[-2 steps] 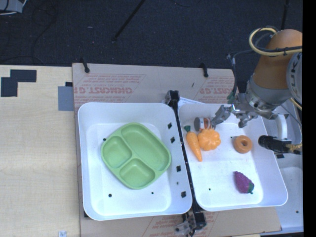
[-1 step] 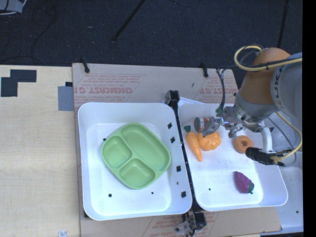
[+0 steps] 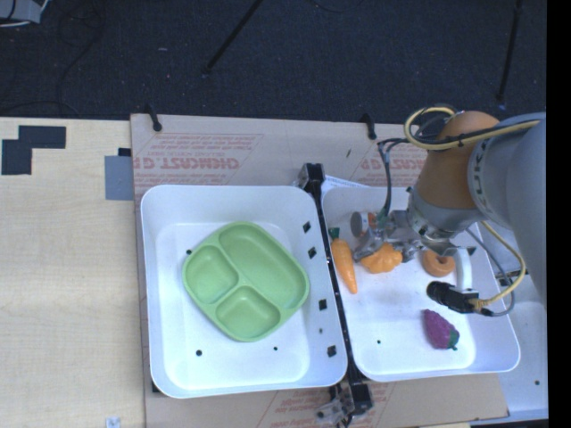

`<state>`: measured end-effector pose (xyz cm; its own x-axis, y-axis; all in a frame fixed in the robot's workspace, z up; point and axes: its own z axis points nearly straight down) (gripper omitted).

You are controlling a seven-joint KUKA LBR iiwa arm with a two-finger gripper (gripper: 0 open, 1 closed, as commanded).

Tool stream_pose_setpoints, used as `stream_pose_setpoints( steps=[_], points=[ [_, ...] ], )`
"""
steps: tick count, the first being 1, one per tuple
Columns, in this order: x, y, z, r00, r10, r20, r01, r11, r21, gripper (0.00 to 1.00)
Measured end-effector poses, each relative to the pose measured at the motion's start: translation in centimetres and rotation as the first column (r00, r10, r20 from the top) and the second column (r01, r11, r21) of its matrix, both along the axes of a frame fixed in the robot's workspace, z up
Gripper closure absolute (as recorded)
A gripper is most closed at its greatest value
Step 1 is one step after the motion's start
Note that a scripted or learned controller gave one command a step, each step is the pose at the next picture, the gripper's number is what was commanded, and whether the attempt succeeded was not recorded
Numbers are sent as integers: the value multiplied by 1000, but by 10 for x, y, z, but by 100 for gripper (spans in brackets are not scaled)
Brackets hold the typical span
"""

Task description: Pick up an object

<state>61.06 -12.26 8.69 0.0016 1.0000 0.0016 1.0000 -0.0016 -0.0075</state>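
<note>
The bench (image 3: 62, 266) is pale wood on the left, with dark patches near its far edge. A cardboard sheet (image 3: 223, 154) with red print lies under the two bins.

The left bin (image 3: 169, 346) holds a green plate (image 3: 245, 281) with three compartments, lying flat and turned at an angle, near the bin's middle.

A black divider (image 3: 326, 266) runs between the bins where their rims meet.

In the right bin (image 3: 393, 346), a carrot (image 3: 344, 266) lies just beside the left wall, its long axis running roughly along that wall. Just right of it sits an orange lump (image 3: 382, 260), small and rounded. The gripper (image 3: 379, 239) is low over this lump, and its metal fingers (image 3: 357, 225) stand close at the lump's far side and top; the lump seems to sit between or just under them, but whether they are closed on it cannot be told. Further right, a second orange piece (image 3: 439, 263) lies beneath the wrist. A black cable end (image 3: 451, 297) hangs near it. Nearer the camera, a purple fruit (image 3: 439, 328) with a green stem lies alone near the right bin's front right corner.

The arm (image 3: 500, 176) comes in from the right, grey with an orange band.
</note>
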Motion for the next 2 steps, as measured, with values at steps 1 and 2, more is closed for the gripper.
stream_pose_setpoints(
  steps=[1,2],
  points=[
    [1,-1,13,1000,-4,3,4,1000,-1,100],
    [3,2,76,1000,2,9,-2,1000,-2,100]
  ],
)
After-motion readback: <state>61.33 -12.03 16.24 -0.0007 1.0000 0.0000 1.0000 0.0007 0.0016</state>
